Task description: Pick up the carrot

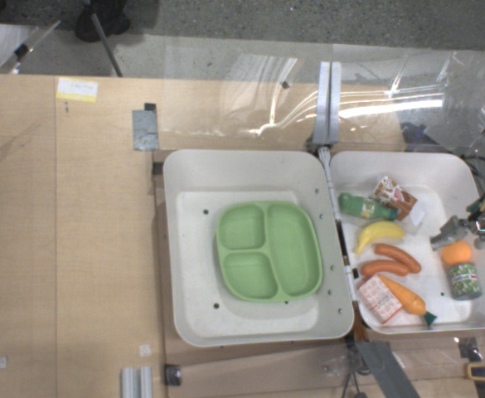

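The carrot point(403, 294) is orange with a small green top and lies at a slant near the front of the right bin point(441, 171). It rests between a red-and-white packet point(379, 298) and a green jar with an orange lid point(463, 274). My gripper point(446, 234) reaches in from the right edge and sits low over the right side of this bin, just above the jar. It is behind and to the right of the carrot and apart from it.
In the right bin there are also two sausages point(391, 260), a banana point(378, 235), a green bottle point(365, 207) and a snack pack point(394, 196). The left bin point(184, 247) holds a green divided plate point(269, 249).
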